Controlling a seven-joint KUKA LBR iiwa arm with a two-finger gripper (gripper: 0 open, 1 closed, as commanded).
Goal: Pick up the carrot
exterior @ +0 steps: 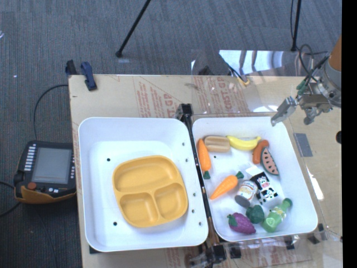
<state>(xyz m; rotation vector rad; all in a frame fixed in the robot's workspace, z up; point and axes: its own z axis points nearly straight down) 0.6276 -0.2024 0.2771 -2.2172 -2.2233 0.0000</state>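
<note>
Pincer [295, 111] hangs above the upper right corner of the right bin [307, 201], its fingers spread with nothing between them. Below it in that bin, a banana [244, 143] lies beside a hot-dog bun [217, 143], with a watermelon slice [270, 162] near the right wall. The carrot [225, 186] lies tilted near the bin's middle, its green top pointing up-right, apart from the pincer. A second orange carrot-like piece [203, 156] rests against the left wall. A milk carton [266, 192], grapes [240, 223] and a green bottle [276, 216] cluster lower down. The left bin [95, 149] holds a yellow divided plate [149, 190]. Both bins sit on the table [134, 96].
</note>
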